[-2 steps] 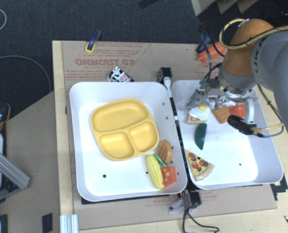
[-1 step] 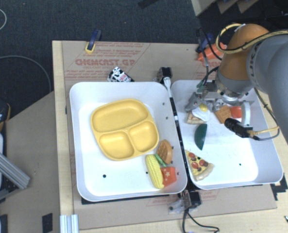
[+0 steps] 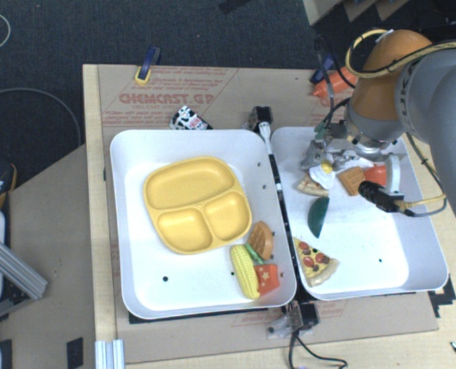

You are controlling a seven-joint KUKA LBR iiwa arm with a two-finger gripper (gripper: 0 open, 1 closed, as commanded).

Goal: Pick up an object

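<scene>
My gripper (image 3: 321, 158) hangs low over the back left part of the right bin (image 3: 381, 271). Directly beside it lie a white and yellow egg-like piece (image 3: 323, 172), an orange-brown toast piece (image 3: 351, 180) and a red piece (image 3: 376, 173). A pale wedge (image 3: 311, 186) sits just in front of the gripper. Closer to the front lie a dark green vegetable (image 3: 317, 215) and a pizza slice (image 3: 316, 260). Nothing is visibly lifted.
The left bin (image 3: 135, 283) holds a yellow divided plate (image 3: 197, 204), a corn cob (image 3: 244, 270), a brown bun (image 3: 261, 239) and a red piece (image 3: 267, 278). A ridge where the two bins meet runs between them. A black and white item (image 3: 188, 119) lies on the bench behind the left bin.
</scene>
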